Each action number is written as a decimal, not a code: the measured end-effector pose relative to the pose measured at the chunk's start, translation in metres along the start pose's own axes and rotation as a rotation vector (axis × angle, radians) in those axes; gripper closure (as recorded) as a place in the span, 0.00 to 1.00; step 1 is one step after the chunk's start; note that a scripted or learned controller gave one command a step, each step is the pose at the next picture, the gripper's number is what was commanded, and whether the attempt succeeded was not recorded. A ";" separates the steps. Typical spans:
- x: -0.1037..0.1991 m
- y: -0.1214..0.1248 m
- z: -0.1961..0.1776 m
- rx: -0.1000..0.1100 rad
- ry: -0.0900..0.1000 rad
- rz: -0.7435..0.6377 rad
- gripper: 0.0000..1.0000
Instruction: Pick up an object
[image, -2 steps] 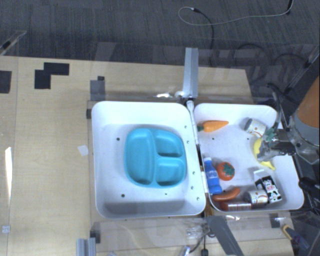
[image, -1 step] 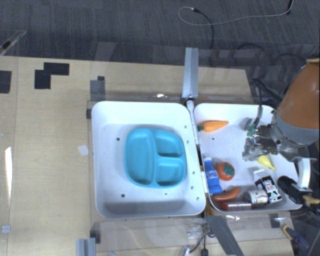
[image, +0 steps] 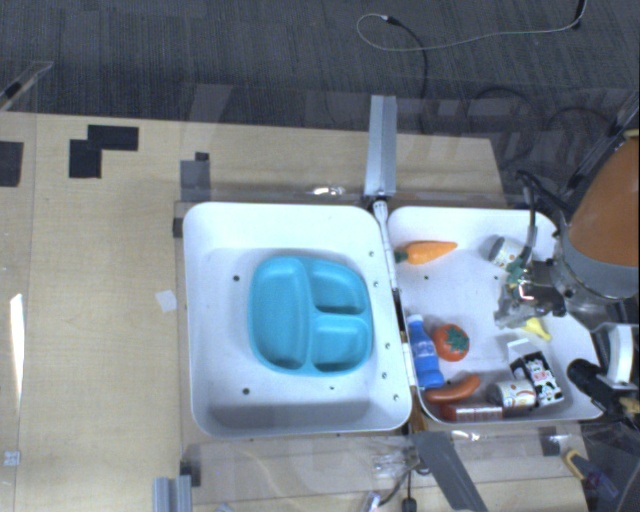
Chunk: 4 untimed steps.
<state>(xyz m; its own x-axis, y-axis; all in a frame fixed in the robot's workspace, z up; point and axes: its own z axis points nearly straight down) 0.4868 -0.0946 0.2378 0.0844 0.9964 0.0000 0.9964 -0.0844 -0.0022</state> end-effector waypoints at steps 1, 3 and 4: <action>0.045 -0.004 0.056 0.002 0.000 0.167 1.00; 0.095 0.012 0.055 0.001 -0.001 0.395 1.00; 0.055 0.066 0.040 0.000 -0.001 0.328 1.00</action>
<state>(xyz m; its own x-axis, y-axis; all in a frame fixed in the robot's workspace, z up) 0.5574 -0.0451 0.1980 0.4008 0.9162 -0.0015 0.9162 -0.4008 -0.0021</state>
